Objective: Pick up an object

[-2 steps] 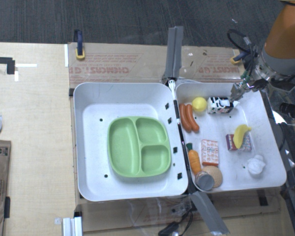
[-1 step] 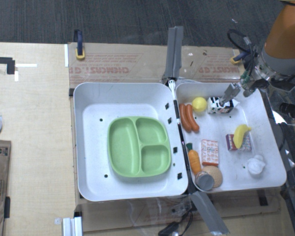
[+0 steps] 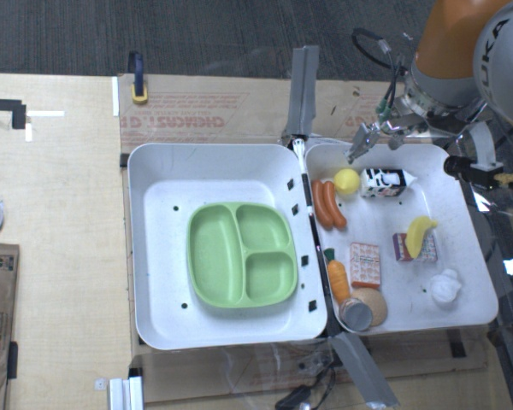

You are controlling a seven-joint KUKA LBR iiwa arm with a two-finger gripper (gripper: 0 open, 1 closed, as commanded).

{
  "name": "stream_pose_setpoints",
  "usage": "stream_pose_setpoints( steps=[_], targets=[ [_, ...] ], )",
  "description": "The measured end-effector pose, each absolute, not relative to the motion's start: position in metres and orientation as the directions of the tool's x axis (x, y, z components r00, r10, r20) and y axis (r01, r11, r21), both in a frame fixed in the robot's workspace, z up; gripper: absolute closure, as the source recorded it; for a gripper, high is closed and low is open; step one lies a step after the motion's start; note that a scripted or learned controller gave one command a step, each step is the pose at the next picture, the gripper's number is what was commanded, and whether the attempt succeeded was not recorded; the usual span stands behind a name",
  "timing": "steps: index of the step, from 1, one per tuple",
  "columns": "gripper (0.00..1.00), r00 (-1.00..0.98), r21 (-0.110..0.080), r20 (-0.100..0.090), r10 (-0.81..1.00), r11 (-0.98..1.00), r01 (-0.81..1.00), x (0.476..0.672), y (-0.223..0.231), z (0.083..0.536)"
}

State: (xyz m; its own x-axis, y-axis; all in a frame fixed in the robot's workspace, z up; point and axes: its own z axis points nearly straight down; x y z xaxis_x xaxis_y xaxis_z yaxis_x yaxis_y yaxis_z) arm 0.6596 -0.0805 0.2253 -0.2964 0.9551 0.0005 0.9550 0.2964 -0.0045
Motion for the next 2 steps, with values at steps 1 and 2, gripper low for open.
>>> stream_pose_setpoints(
  steps=[1,2],
  targets=[
    [0.00,-0.218,-0.006,0.001,0.976,0.218,0.976,0.658,-0.154,0.149],
    [0.00,-0.201,0.023,-0.012,0.980,0.201,0.979,0.643,-0.163,0.114]
  ],
)
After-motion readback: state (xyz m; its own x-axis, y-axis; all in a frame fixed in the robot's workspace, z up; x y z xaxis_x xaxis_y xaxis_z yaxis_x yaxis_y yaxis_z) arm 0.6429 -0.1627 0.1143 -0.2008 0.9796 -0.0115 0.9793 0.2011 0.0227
